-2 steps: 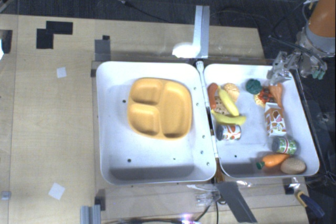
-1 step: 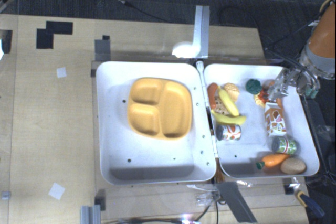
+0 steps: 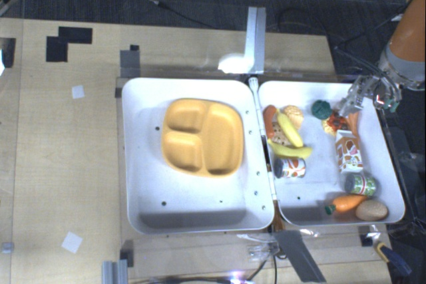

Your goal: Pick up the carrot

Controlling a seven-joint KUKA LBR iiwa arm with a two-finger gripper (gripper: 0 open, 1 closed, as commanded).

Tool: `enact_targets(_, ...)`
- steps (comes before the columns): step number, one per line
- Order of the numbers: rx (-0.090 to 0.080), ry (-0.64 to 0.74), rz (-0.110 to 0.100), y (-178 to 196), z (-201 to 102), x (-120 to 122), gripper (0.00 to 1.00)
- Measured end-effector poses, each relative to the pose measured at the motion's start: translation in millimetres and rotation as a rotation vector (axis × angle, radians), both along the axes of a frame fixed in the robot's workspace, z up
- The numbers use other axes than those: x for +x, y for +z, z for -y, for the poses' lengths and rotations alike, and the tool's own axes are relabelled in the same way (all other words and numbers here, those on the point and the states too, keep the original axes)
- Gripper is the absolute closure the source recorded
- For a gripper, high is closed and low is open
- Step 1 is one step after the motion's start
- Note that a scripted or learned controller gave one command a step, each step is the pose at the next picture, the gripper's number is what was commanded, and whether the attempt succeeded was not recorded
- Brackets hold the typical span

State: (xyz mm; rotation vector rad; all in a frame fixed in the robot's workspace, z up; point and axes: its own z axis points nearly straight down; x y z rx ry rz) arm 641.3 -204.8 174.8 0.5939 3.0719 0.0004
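Note:
The carrot (image 3: 347, 203) is orange with a small green stem end. It lies near the front right corner of the right bin (image 3: 313, 215), between a green can (image 3: 361, 184) and a brown potato (image 3: 372, 210). My gripper (image 3: 356, 98) hangs over the bin's back right area, well behind the carrot and apart from it. It is just above a small red and orange item (image 3: 337, 122).
The right bin also holds a banana (image 3: 291, 138), a sausage (image 3: 269, 120), a dark green item (image 3: 321, 108), a printed carton (image 3: 348, 151) and a small can (image 3: 291, 167). A yellow divided plate (image 3: 203, 136) lies in the left bin (image 3: 143, 209).

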Motion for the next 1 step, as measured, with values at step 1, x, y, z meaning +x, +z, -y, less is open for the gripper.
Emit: enact_targets(1, 0.000, -0.033, 0.001, -3.4, 0.2, 14.6, 1.00)
